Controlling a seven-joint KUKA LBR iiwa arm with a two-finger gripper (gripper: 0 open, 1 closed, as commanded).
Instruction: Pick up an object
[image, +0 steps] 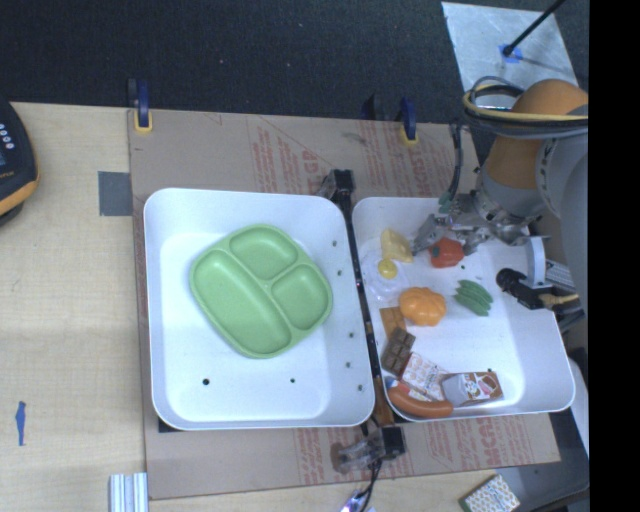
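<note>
My gripper (449, 238) is low over the back of the right bin (535, 355), directly at a small red object (447, 253). The red object shows just beneath the gripper's metal parts, touching or nearly touching them; I cannot tell whether it is gripped or resting on the bin floor. Close by lie a yellow piece (395, 243), a small yellow round (387, 268), an orange pepper-like toy (422, 305) and a green toy vegetable (474, 296).
Brown bars (397, 345), a printed packet (430, 375), a sausage (420, 403) and a small box (474, 386) crowd the right bin's front left. A green divided plate (262, 288) lies in the left bin (175, 380). A black part (525, 288) juts in at right.
</note>
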